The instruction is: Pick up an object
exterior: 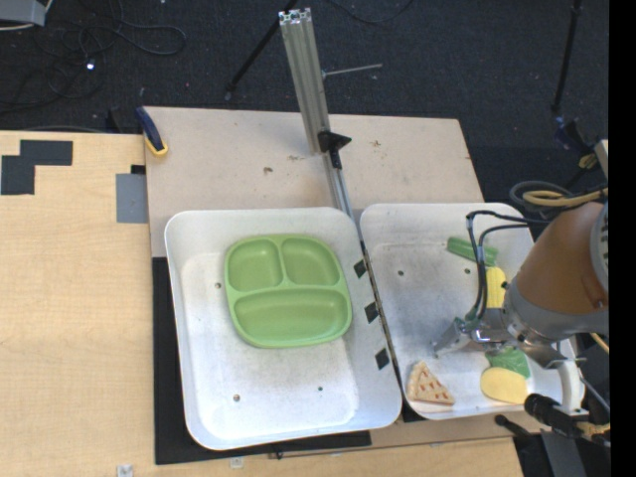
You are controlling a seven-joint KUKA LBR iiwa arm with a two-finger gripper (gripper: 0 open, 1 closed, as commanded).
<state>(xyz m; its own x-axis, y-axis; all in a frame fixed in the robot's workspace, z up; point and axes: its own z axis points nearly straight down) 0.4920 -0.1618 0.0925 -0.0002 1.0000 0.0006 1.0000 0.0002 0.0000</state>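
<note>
My gripper (450,335) hangs low over the right bin (407,266), near its middle, under the grey arm with the orange band (558,266). Its metal fingers (438,347) look spread open, with nothing between them. A tan pizza-slice toy (429,386) lies just below the gripper at the bin's front edge. To the right of that slice sit a yellow rounded toy (503,388) and a green piece (510,363), partly under the arm. A yellow oblong toy (494,286) and a small green strip (465,250) lie further back, next to the arm.
A green divided plate (288,291) lies in the left bin (199,366). A metal post (308,78) rises behind the bins. Black clips (370,311) line the seam between the bins. Cables (497,222) loop near the arm.
</note>
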